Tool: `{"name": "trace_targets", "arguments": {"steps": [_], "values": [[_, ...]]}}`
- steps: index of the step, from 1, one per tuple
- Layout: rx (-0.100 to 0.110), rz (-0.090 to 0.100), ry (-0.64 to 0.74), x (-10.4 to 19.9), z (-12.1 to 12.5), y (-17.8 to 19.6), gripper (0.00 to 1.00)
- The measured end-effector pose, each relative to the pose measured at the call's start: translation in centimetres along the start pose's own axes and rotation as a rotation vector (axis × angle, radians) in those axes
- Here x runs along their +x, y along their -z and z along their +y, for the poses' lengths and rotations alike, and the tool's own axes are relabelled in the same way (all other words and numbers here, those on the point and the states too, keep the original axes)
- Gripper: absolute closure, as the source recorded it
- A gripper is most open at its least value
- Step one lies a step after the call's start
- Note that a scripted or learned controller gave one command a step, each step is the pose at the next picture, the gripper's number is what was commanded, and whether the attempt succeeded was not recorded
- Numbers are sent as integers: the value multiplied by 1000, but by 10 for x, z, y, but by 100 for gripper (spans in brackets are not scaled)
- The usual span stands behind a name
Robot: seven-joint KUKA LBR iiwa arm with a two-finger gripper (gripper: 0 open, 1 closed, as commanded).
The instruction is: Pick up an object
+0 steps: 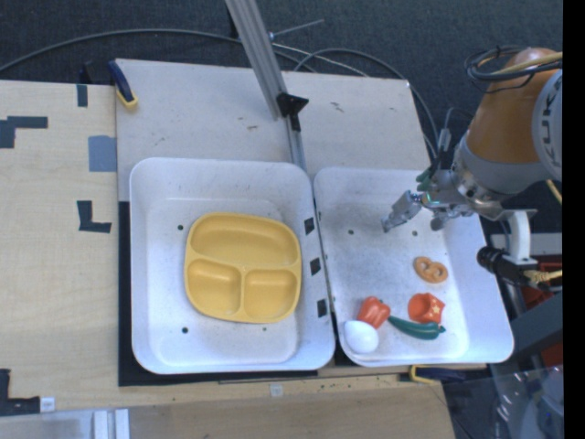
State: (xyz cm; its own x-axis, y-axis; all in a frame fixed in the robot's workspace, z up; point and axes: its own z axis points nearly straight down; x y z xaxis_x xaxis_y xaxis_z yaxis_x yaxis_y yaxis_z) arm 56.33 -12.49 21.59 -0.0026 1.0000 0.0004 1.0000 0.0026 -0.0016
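Note:
In the right bin (pixel 366 254) lie a small brown pretzel (pixel 430 269), two red pepper-like pieces (pixel 373 311) (pixel 426 306), a green chili (pixel 416 328) and a white egg (pixel 360 337), all clustered near the front. My gripper (pixel 413 215) hangs over the bin's upper right part, above and behind the pretzel. Its fingers stand spread apart with nothing between them. The grey and orange arm reaches in from the right.
The left bin (pixel 155 245) holds a yellow divided plate (pixel 243 267). A slanted metal pole (pixel 260 48) rises behind the bins. Cables run across the dark floor at the back. A blue and yellow clamp (pixel 122 84) sits at the bench's back left.

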Motion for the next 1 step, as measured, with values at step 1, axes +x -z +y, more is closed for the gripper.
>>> {"name": "trace_targets", "arguments": {"steps": [1], "values": [[0, 0, 0, 0, 0, 0, 0]]}}
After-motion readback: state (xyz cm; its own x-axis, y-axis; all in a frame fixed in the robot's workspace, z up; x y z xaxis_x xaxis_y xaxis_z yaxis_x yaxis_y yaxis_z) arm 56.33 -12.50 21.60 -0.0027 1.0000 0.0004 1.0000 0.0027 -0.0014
